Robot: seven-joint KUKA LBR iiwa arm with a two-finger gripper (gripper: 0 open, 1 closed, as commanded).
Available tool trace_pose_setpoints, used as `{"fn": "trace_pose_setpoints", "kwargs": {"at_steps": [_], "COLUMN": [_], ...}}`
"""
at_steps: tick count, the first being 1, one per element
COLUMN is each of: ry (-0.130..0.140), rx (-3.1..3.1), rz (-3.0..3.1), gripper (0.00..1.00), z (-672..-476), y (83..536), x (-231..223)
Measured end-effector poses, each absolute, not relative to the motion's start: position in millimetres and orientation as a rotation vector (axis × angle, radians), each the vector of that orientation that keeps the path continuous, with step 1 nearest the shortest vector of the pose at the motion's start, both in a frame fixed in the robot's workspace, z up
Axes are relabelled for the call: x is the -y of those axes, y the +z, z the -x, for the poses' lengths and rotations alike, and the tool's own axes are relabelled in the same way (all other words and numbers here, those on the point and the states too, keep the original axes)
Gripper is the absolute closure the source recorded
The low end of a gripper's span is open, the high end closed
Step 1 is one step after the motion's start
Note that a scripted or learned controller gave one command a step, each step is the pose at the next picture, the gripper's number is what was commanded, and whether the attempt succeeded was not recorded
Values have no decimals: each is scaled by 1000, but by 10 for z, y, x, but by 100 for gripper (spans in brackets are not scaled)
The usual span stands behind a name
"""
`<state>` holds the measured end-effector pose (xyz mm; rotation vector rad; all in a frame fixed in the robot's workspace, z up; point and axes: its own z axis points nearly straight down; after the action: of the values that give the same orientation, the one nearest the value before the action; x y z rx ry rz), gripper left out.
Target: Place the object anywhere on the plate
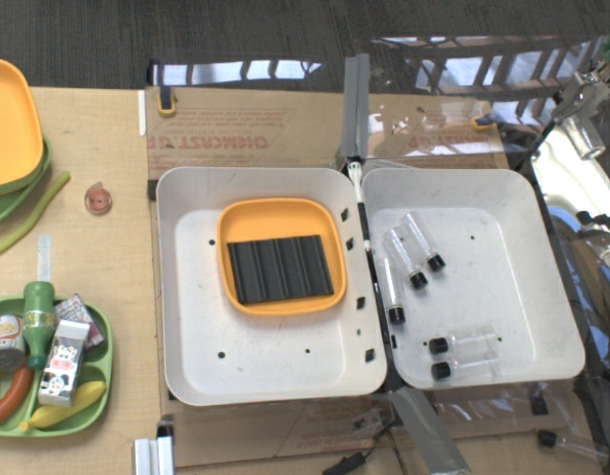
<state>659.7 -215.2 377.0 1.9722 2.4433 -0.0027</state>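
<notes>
Far left on the bench [97,265], I see a stacked orange dish [8,127] cut by the frame, a small pink disc [98,200], and a green tray [87,404] crowded with toy food, a green bottle [38,315] standing among it.

The left bin [186,364] holds the plate [281,214]: orange, square with rounded corners, lying flat in the bin's upper middle. A black ribbed mat [281,270] covers most of its floor, leaving bare orange rim all round, widest at the far edge. White bin floor lies open to the plate's left and along the whole near side.

The bins meet at a shared wall [369,265] just right of the plate.

In the right bin [523,265] lie five tubes, clear with black caps. Three tubes [409,250] lie slanted near the shared wall, the leftmost almost against it. Two tubes [463,354] lie side by side and level, close to the near rim. The bin's right half and far corner are bare floor.
</notes>
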Motion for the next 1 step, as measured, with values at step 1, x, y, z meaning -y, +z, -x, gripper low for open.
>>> {"fn": "trace_pose_setpoints", "kwargs": {"at_steps": [1], "ry": [-2], "rx": [-2697], "rz": [-1605], "gripper": [100], "z": [-6597], "y": [4415], "x": [2224]}}
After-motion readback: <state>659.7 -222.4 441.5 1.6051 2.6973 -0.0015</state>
